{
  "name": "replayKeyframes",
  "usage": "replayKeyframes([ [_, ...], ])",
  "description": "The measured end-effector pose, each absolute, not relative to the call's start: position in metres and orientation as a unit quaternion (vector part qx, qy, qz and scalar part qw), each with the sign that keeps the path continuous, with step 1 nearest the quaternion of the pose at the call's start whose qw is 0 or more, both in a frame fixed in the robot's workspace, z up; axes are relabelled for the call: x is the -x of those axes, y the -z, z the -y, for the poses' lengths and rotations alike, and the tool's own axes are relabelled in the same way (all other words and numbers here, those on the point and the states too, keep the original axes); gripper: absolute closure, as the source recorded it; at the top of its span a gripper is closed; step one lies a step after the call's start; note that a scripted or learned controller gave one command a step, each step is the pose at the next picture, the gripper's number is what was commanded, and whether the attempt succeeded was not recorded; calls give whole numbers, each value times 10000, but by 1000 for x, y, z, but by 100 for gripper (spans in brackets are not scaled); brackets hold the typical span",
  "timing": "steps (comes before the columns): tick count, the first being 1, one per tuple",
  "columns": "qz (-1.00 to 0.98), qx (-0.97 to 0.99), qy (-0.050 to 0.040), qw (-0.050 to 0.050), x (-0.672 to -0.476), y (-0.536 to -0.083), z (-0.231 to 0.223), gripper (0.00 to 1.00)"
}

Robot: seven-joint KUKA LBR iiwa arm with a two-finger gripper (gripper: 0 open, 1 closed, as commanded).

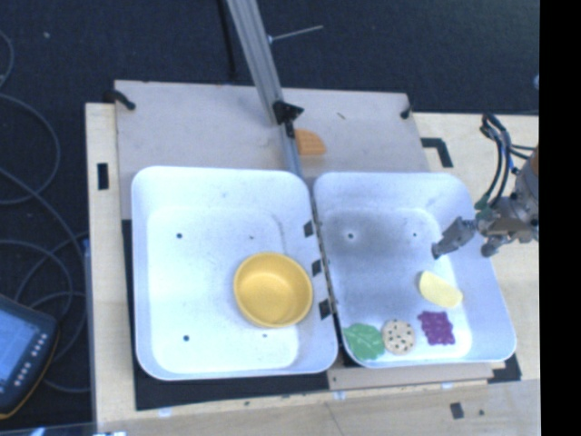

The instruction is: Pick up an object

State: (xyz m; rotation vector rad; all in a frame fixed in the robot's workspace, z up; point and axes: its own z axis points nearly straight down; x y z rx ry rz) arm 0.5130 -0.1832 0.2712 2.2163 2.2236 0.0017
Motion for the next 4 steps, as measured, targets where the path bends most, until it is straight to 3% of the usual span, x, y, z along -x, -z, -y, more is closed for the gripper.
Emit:
replayKeyframes([
  [1, -7079, -7064, -7, 12, -513, -271, 183, 0],
  [2, -7071, -7071, 16, -13, -508, -210, 181, 0],
  [4, -7063, -7079, 16, -6, -518, -115, 180, 0],
])
